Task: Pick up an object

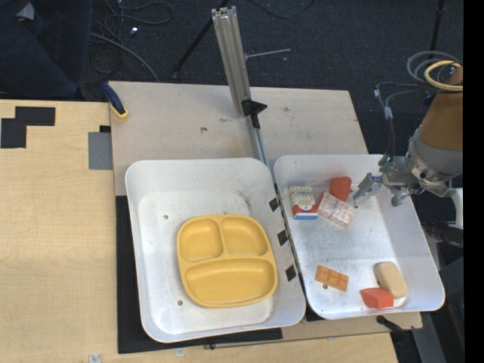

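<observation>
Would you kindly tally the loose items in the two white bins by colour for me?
Yellow: 1, the divided plate in the left bin.
Red or orange: 3, the block, the flat cracker and the wedge.
White printed packets: 2, and.
Tan: 1, the bread roll.
Total: 7

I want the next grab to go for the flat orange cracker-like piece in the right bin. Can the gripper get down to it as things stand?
Probably yes: the orange flat piece lies alone on bare floor of the right bin, apart from its neighbours, so nothing blocks the gripper.
</observation>
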Robot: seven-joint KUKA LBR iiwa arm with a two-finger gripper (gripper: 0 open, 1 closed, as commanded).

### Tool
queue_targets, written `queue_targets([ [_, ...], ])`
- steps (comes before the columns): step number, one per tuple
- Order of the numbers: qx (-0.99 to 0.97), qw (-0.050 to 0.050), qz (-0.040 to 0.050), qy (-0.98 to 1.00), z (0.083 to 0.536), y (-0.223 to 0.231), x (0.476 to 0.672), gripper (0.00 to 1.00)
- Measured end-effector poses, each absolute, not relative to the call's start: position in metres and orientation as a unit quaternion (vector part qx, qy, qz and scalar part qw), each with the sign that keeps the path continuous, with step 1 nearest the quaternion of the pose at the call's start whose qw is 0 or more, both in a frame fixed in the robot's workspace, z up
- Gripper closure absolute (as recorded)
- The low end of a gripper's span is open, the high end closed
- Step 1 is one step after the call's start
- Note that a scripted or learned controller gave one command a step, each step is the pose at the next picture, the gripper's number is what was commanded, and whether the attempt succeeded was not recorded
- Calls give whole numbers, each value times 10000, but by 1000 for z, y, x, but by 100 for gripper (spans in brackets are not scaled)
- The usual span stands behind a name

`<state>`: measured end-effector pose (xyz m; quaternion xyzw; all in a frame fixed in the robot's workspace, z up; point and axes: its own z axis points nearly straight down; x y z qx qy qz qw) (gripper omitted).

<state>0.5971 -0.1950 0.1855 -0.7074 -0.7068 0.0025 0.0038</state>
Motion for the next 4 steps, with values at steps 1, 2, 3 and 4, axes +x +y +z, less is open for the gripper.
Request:
queue_targets([
  [1, -7072, 32, 22, -7070, 137, -202, 599, 0],
  [2, -7069, -7, -44, -7073, 96, -200, 605, 0],
  [3, -7067, -69, -83, -7074, 111, -201, 608, 100],
  [4, -7068, -22, -6, -7074, 172, -210, 613, 100],
])
